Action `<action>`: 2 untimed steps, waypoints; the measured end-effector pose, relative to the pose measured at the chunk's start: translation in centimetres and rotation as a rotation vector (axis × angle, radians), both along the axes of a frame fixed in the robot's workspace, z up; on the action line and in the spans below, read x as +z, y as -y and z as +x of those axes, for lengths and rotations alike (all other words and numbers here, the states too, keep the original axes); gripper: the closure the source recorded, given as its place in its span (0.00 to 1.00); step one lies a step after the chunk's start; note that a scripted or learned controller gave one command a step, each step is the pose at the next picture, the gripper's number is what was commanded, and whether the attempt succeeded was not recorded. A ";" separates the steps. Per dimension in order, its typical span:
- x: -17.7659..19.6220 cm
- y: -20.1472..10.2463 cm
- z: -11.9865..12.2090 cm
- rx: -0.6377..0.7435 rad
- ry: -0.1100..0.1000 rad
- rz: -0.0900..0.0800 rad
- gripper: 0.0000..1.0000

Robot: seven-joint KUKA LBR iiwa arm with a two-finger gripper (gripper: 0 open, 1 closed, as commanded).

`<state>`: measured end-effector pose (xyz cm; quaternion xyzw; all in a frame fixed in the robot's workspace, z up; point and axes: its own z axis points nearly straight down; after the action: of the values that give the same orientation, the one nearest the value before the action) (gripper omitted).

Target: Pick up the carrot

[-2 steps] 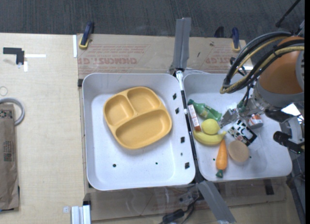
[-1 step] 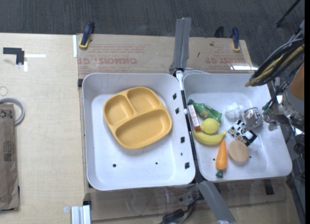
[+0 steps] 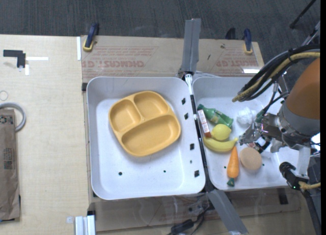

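The carrot (image 3: pixel 233 163) lies in the right bin (image 3: pixel 219 180), orange with a small green stem end pointing toward the front edge. It rests just below the banana (image 3: pixel 219 145) and left of a tan egg-shaped object (image 3: pixel 250 158). My gripper (image 3: pixel 253 136) hangs over the right bin, up and to the right of the carrot, close above the tan object. Nothing shows between its fingers, and the carrot lies apart from it.
A yellow divided plate (image 3: pixel 145 122) sits in the left bin (image 3: pixel 102 178). The right bin also holds a lemon (image 3: pixel 221 131), a green item (image 3: pixel 216 114), a red-labelled stick (image 3: pixel 204 122) and a white crumpled piece (image 3: pixel 246 115). Black cables (image 3: pixel 265 79) arch above the arm.
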<state>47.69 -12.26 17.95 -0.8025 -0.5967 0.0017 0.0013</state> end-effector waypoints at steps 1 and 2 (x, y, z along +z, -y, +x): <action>-5.6 -2.7 -0.1 0.221 -0.001 0.001 0.00; -8.9 -2.4 2.4 0.356 0.002 0.000 0.00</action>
<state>50.11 -9.90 9.09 -0.6840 -0.7295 0.0011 0.0006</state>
